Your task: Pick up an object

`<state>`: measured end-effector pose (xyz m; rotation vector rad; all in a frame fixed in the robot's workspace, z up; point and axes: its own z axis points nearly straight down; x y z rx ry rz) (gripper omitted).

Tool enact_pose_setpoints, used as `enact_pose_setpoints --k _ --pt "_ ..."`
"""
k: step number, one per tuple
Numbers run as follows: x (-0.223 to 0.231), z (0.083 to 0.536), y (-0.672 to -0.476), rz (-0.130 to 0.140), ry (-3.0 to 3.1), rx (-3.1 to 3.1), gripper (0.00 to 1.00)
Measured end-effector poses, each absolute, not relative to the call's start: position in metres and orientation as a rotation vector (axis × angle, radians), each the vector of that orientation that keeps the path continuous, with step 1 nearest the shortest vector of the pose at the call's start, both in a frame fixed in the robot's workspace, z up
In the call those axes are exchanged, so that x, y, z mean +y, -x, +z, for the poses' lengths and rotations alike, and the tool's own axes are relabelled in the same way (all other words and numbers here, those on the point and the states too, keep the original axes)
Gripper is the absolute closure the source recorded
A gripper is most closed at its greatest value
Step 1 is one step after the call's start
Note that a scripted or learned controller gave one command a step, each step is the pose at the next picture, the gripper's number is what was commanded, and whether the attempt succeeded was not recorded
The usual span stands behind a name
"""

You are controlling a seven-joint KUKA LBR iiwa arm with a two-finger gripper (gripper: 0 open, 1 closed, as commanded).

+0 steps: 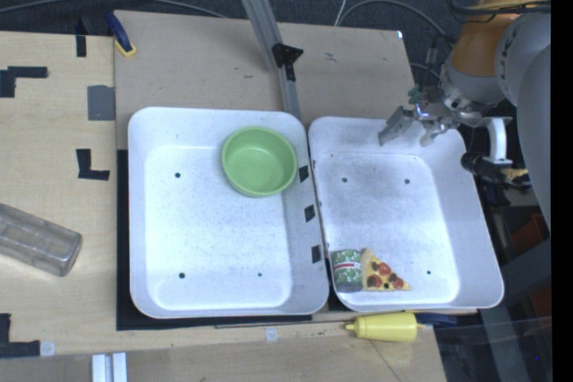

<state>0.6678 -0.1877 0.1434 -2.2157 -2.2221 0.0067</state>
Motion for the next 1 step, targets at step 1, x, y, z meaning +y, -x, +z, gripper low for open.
enact_pose_setpoints --k 1 --pt "-0.1861 0.0894 -0.6664 0.008 2.215 -2.221 0.00"
